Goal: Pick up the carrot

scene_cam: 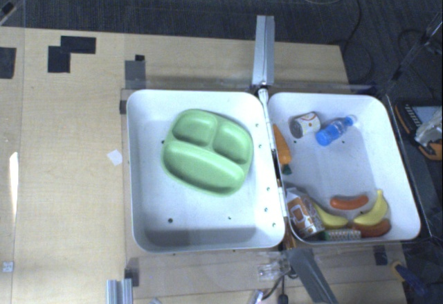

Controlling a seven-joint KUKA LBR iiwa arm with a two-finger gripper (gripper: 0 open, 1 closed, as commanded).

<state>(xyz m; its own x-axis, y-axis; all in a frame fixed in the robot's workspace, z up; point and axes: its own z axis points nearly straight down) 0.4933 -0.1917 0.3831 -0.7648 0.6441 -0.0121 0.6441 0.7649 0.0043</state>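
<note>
Carrot (280, 145) pickup has not started, by my reading: it lies flat in the right bin (387, 157), nothing closed around it. I cannot tell the gripper's state from this feed, nor how it stands relative to the carrot, so I would judge the whole approach, descent, grasp and lift as left to do.

The carrot sits tight along the bin's left wall, lengthwise beside the divider, green end toward the camera (an awkward spot for a grasp, I suspect). Just beside its far end stands a small can (304, 124), with a blue bottle (335, 129) next to that. A banana (367, 212) lies well apart in the near corner. The left bin (145, 212) holds a green plate (206, 150).
</note>
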